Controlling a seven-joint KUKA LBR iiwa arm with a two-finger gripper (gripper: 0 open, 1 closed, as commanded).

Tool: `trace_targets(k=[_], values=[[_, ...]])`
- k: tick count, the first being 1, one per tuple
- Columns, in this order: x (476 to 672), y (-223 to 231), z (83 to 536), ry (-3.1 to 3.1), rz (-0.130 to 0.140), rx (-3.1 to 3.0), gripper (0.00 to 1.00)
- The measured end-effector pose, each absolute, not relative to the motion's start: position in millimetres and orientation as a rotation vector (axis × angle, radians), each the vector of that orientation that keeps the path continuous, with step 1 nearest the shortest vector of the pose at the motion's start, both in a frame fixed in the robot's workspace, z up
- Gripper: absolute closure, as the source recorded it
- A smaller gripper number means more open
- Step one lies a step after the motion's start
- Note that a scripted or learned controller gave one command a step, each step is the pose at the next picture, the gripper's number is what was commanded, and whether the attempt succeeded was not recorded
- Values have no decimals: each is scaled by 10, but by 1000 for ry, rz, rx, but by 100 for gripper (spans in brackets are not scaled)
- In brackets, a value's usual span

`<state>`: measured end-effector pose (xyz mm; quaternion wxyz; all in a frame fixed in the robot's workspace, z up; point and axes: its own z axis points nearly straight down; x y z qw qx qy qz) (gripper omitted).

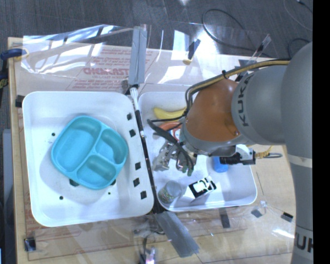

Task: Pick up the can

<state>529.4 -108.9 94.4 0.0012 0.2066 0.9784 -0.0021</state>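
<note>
Jaws (173, 159): low inside right bin (247, 194), open or closed cannot be told. Can (169, 192): near left corner of right bin, just nearer than jaws. Banana (168, 113): far side. Left bin (33, 147): holds blue divided tray (89, 152).

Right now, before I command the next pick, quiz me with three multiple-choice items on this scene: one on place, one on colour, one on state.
1. Where does the light blue plastic divided tray lie?
A. left white bin
B. right white bin
C. bare bench

2. What colour is the curved fruit by the right bin's far wall?
A. red
B. yellow
C. green

3. How does the small metal can stand?
A. between the fingers
B. on the tray
C. free on the bin floor

A: tray fills the left bin.
B: plainly yellow.
C: gripper hangs apart from it.
</note>
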Motion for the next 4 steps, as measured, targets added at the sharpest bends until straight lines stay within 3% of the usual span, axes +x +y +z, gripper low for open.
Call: trace_targets(k=[1,2,3,4], values=[[5213,-498,1456,3060,37,673,100],[4780,-282,2502,3096,-1,532,100],[4775,1103,4424,3046,0,764,100],[5001,959,3713,2803,-8,1427,100]])
